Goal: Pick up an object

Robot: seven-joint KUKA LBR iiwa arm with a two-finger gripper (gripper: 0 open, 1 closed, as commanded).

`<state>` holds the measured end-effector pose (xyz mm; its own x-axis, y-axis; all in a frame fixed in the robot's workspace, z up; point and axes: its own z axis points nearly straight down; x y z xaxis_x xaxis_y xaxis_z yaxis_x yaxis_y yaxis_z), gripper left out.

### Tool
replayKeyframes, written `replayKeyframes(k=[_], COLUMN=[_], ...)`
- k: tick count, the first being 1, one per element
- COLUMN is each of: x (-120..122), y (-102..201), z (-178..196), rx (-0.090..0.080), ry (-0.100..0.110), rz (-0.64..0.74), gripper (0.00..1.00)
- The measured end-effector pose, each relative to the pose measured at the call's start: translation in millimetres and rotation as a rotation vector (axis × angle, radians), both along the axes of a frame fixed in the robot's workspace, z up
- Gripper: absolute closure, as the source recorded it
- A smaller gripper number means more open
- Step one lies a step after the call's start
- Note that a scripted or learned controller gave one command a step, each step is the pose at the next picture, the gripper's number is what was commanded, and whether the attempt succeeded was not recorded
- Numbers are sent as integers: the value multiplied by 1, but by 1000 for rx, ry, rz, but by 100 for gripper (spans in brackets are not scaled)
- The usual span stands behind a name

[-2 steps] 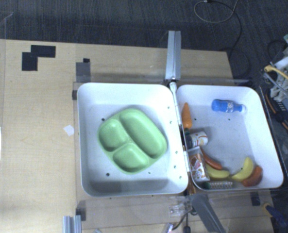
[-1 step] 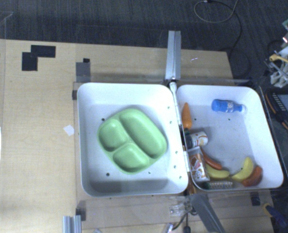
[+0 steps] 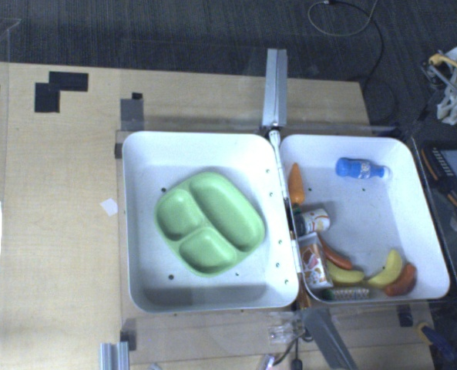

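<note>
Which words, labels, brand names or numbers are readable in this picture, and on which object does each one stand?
None can be read.
Blue bottle: label is too blurred.
Small can by the divider: print is too small to read.
Packet below the can: red and white print, unreadable.
Green divided plate: carries no text.

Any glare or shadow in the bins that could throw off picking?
Camera view: soft, slightly blurry overall; shadow pools along the near wall of the left white plastic bin below the green three-compartment plastic plate; the blue plastic bottle is evenly lit, with no hard glare.
</note>
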<state>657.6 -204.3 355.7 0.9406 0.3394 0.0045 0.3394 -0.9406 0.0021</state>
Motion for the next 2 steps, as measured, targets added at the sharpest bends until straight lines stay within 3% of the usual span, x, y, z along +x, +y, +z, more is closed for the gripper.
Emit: replayKeyframes(k=[1, 2], x=[4, -7], y=[0, 21], z=[2, 42], rx=[1, 2], ry=[0, -1], rz=[-67, -140], gripper=[100, 100])
